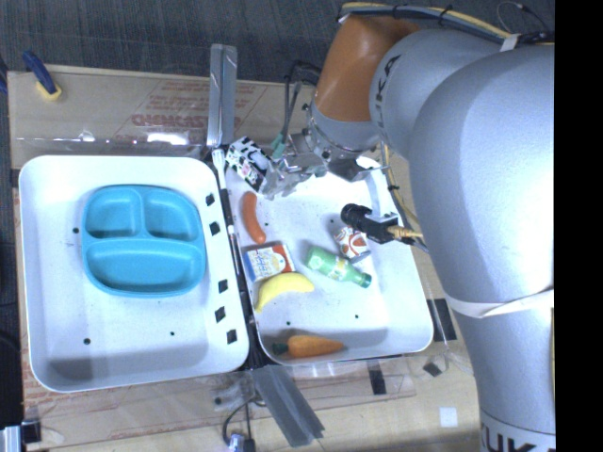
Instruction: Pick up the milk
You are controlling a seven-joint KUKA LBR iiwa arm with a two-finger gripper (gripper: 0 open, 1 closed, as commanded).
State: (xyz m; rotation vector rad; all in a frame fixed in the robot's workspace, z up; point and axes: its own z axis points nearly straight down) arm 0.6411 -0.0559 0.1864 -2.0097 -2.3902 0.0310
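- The arm (452, 158) took up most of the right side, bent low over the far end of the right bin (400, 304).
- The left bin (38, 281) held a blue plate (143, 238), well clear of the action.
- The right bin was crowded: a banana (283, 288), a green bottle (337, 266), a carrot (314, 347), a sausage (252, 217), a small box (267, 257) and a can (352, 243).
- The milk (245, 161), cow-spotted, sat jammed in that bin's far-left corner, tilted against the wall by the divider.
- The gripper (280, 179) hung just beside the milk on its right. From where I stood I couldn't tell whether the claw was released or clenched, and I saw nothing held in it.
- What worried me was the corner. With walls on two sides, the claw could catch the rim, or shove the milk further in rather than straddle it.
- The tilt made a slip likely, and the sausage lay close enough to be nudged.
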